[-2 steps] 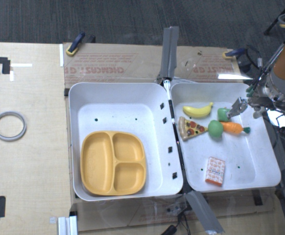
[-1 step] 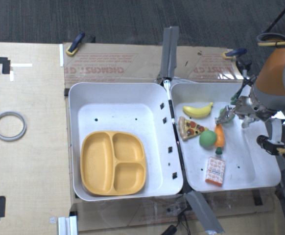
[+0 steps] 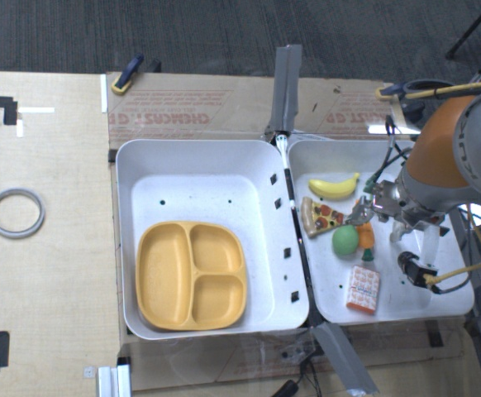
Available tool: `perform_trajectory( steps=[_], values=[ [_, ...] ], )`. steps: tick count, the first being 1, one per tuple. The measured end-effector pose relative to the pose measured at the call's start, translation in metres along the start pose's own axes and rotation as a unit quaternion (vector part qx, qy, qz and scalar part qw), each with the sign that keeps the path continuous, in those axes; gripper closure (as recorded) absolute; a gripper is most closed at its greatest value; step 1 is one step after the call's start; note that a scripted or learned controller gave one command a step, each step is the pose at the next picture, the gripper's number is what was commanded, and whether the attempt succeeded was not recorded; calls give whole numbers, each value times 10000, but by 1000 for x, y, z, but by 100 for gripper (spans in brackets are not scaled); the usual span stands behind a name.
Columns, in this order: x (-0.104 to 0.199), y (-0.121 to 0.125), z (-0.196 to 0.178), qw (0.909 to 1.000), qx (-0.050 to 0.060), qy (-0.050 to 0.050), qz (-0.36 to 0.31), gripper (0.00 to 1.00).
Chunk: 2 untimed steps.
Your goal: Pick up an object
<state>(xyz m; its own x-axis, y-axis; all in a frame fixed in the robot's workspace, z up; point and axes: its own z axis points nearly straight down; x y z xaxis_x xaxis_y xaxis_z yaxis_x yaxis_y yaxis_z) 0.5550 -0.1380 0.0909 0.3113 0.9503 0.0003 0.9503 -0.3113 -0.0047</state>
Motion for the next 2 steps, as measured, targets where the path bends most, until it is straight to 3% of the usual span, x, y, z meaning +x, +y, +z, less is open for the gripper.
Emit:
perform_trajectory(
  steps=[1, 2],
  values=[
    [-1, 0, -9, 10000, 5, -2, 14, 100],
    [65, -8, -100, 9995, -14, -9, 309, 100]
  ],
)
